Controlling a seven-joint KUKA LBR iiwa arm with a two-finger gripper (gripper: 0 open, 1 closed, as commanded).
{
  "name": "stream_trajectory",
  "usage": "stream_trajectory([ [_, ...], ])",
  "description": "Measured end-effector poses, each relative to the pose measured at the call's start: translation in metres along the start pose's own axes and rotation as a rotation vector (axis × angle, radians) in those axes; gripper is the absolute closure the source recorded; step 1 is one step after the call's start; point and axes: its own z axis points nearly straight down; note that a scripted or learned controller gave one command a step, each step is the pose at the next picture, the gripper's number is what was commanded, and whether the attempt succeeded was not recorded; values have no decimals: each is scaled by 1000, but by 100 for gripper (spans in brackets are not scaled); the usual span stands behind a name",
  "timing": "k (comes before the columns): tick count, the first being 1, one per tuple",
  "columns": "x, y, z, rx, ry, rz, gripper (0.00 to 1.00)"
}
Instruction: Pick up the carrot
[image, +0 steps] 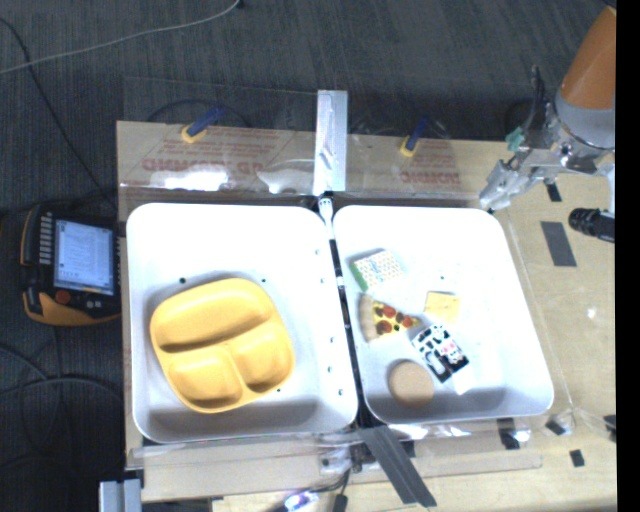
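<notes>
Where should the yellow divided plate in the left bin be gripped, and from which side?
Probably the raised rim on its right edge, coming from above: the yellow divided plate lies flat, so only the rim offers a thin lip.

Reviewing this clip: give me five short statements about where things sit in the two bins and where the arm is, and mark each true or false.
1. The yellow divided plate lies in the left bin. True.
2. The claw is down inside the right bin. False: it sits beyond that bin's far right corner, over the bench.
3. The round tan cookie-like piece lies near the right bin's front edge. True.
4. The black-and-white patterned item rests on the yellow plate. False: it lies in the right bin.
5. The pizza slice toy is between the claw's fingers. False: it lies on the right bin's floor.
</notes>
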Motion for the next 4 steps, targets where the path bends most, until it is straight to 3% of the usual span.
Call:
stream_trajectory([
  [1, 1, -51, 81, 1, 3, -121, 100],
  [2, -14, -45, -13, 1, 1, 164, 100],
  [4, -14, -44, -29, 7, -8, 161, 100],
])
